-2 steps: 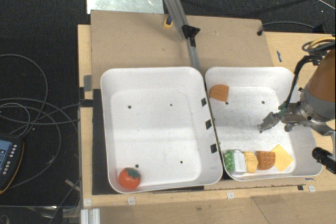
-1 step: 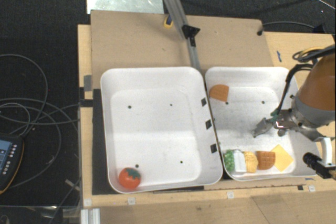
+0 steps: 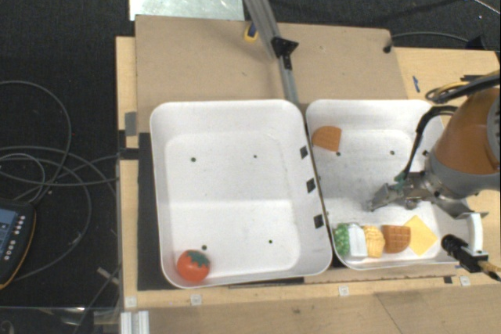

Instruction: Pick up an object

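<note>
Bench (image 3: 344, 62) of brown board is seen carrying two white bins side by side. Left bin (image 3: 235, 121) is the larger in view; a tomato (image 3: 192, 265) lies in its near left corner. Right bin (image 3: 368, 112) is entered by the arm (image 3: 470, 149) from the right, its orange band above the wrist. The claw (image 3: 381, 199) is held low over the middle of the right bin's floor, pointing left; whether it is spread or pressed together cannot be told, and nothing is seen between its tips. Toy foods are found in that bin: a row along the near wall, just near of the claw, made up of a yellow wedge (image 3: 420, 235), a brown waffle (image 3: 396, 238), a corn cob (image 3: 373, 240) and a green-and-white piece (image 3: 347, 238). An orange slice (image 3: 327, 138) lies apart at the far left, well clear of the claw.
</note>
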{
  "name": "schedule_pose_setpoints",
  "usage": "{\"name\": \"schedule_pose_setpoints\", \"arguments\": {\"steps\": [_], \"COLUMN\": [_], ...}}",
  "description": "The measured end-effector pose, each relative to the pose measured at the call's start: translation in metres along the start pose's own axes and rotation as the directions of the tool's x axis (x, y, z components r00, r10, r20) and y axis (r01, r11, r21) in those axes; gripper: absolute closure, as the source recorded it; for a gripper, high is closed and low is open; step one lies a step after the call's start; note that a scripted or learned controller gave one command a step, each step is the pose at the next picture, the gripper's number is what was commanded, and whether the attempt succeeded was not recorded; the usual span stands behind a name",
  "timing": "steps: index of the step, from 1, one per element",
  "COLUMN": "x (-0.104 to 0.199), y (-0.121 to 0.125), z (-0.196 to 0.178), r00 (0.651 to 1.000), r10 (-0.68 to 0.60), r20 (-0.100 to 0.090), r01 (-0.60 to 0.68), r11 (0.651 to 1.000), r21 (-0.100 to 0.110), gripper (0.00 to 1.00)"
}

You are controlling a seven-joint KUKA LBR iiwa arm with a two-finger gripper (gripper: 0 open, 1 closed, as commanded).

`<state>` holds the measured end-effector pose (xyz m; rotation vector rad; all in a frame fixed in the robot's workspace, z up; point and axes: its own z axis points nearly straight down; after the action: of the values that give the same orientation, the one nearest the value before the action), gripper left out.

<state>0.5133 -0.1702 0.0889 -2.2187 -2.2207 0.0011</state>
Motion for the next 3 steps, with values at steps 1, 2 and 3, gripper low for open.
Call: {"name": "schedule_pose_setpoints", "arguments": {"steps": [1, 2, 3], "x": [-0.001, 0.0, -0.001], "y": [0.002, 0.006, 0.013], "z": [-0.013, -0.056, -0.101], "r00": [1.0, 1.0, 1.0], "r10": [0.0, -0.004, -0.005], "r20": [0.001, 0.003, 0.003], "r01": [0.0, 0.004, 0.005], "r11": [1.0, 1.0, 1.0], "r21": [-0.006, -0.008, -0.009], "gripper": [1.0, 1.0, 1.0]}}
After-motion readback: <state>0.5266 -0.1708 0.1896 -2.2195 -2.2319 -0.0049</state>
